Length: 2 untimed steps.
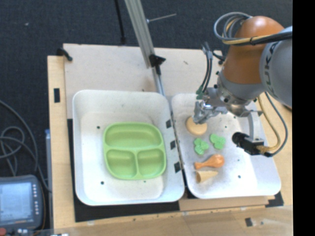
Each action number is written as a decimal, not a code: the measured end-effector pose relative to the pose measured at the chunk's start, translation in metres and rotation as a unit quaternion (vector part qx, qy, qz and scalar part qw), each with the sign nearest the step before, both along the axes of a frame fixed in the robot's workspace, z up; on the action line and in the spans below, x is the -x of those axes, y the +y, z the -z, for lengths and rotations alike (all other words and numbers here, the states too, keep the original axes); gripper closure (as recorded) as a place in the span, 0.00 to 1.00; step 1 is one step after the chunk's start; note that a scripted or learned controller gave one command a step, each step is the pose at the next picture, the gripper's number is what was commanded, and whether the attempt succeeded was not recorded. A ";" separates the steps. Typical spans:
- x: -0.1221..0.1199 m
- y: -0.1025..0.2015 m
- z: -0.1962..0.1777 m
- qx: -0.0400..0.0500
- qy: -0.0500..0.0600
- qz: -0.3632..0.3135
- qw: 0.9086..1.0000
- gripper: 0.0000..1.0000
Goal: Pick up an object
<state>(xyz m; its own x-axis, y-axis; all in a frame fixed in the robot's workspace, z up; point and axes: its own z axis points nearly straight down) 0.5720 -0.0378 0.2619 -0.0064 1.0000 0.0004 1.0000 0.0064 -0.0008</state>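
Observation:
My gripper (199,116) hangs over the upper left part of the right bin (261,181), directly above a tan round cookie-like piece (197,128) and close to touching it. Below the cookie lie two green leafy pieces (200,146) (217,141). Further down are an orange drumstick-shaped toy (210,162) and a tan cone (205,175). Nothing can be seen held in the gripper.
The left bin (88,112) holds a light green divided tray (134,150). A slanted metal pole (142,33) rises behind the bins. The right bin's lower right floor is bare white.

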 end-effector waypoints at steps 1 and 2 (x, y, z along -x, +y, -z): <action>-0.003 0.047 0.017 0.000 0.000 0.000 1.000 1.00; 0.000 0.097 0.029 0.000 0.001 0.000 1.000 1.00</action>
